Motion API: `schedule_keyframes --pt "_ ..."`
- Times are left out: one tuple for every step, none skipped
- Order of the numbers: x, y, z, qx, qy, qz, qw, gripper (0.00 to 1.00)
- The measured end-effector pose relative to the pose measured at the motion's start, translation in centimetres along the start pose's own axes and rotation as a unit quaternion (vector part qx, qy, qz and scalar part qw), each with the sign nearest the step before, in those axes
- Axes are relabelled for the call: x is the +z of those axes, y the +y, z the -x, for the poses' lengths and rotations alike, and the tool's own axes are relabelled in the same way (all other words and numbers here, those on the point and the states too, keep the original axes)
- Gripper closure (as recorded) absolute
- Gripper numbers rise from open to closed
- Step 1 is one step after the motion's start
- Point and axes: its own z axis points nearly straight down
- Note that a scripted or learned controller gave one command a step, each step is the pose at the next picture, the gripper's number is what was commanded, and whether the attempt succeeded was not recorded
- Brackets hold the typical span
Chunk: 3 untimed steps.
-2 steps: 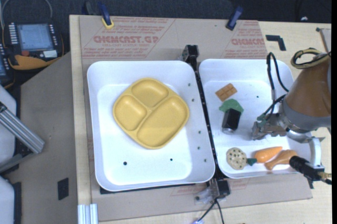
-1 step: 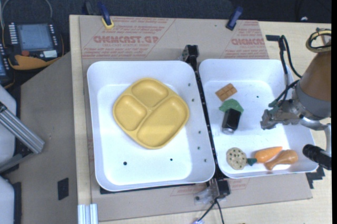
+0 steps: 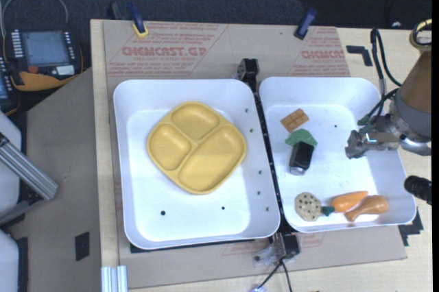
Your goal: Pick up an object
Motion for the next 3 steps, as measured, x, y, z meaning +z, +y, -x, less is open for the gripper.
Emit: schedule_keyframes --pt "-6.3 0.4 0.5 0.000 -0.001 0.004 1.0000 1.00" --pt "-8.2 0.5 0.5 0.000 -0.001 0.001 1.0000 1.00" --pt "-6.0 1.4 -4.7 -0.002 0.002 -0.002 1.0000 1.00"
